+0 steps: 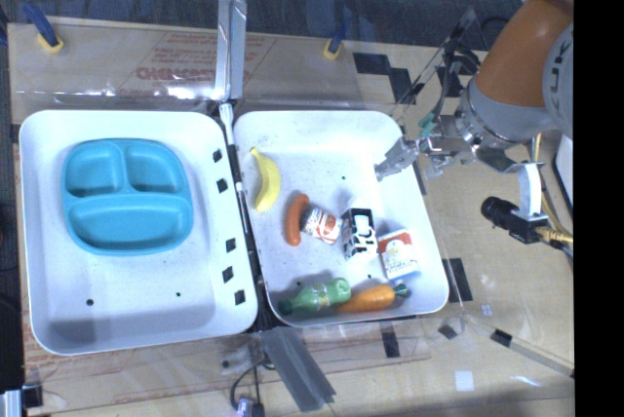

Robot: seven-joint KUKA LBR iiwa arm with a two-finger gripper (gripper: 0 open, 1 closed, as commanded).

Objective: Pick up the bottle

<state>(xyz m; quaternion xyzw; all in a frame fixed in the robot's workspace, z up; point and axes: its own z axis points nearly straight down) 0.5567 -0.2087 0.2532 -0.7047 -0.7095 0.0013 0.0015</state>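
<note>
down front, a rounded glossy green bottle (pixel 314 296) lies sideways.

The two shallow white bins (pixel 322 128) looked like smooth plastic with a soft sheen, the right one speckled with dark marks. The green bottle (pixel 314 297), lying at the right bin's near wall, appeared glossy plastic. Beside it the orange carrot (pixel 369 298) looked smooth and matt. In the left bin the blue divided tray (pixel 127 194) was matt moulded plastic. The bench (pixel 487 259) beyond the right bin showed pale wood grain, partly under clear, shiny film.
</note>
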